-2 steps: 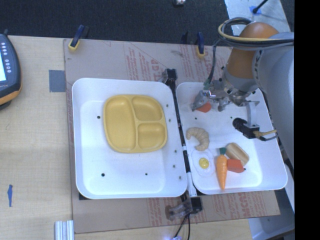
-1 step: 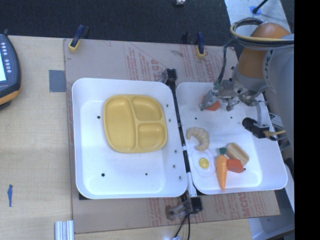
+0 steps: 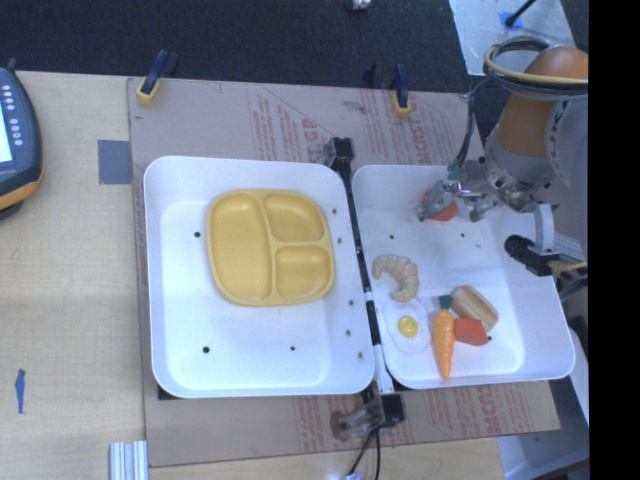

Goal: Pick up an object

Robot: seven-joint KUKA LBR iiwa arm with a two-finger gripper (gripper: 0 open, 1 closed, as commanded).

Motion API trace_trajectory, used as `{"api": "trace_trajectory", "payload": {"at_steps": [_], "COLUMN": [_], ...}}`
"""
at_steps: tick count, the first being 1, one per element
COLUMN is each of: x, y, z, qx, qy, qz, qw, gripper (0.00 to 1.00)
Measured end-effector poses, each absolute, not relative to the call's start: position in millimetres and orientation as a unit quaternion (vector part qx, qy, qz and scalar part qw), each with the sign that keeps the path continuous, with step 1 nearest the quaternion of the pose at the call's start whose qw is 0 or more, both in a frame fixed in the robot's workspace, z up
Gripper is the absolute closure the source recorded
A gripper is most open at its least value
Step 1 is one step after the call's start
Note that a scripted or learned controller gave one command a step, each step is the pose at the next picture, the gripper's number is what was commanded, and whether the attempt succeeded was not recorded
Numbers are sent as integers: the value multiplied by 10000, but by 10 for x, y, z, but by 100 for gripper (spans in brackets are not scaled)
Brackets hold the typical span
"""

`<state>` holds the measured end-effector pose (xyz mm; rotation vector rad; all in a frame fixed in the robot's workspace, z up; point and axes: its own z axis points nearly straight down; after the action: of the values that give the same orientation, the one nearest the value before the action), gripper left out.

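The gripper (image 3: 452, 201) is hovering at the right bin's (image 3: 520, 368) far edge with a small orange-red object (image 3: 440, 208) seemingly pinched between its fingers (the view is blurry there).

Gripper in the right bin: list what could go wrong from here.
1. The gripper sits over a small orange-red item near the right bin's far wall; a poor grip could let it slip.
2. The carrot, fried egg and hot dog crowd together, so a later grasp there may knock neighbours.
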<state>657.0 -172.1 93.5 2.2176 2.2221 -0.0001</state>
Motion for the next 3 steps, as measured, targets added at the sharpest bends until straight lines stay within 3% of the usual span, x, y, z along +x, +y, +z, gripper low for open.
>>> {"api": "trace_trajectory", "payload": {"at_steps": [1,2,3], "x": [6561,6566,6560], "y": [-1474,-1667,-1455], "z": [920,926,920], "qx": [7050,7063,7051], "qy": [7092,7079,7091], "qz": [-18,-7,-19], "qw": [-17,4,-16], "gripper": [0,0,0]}}
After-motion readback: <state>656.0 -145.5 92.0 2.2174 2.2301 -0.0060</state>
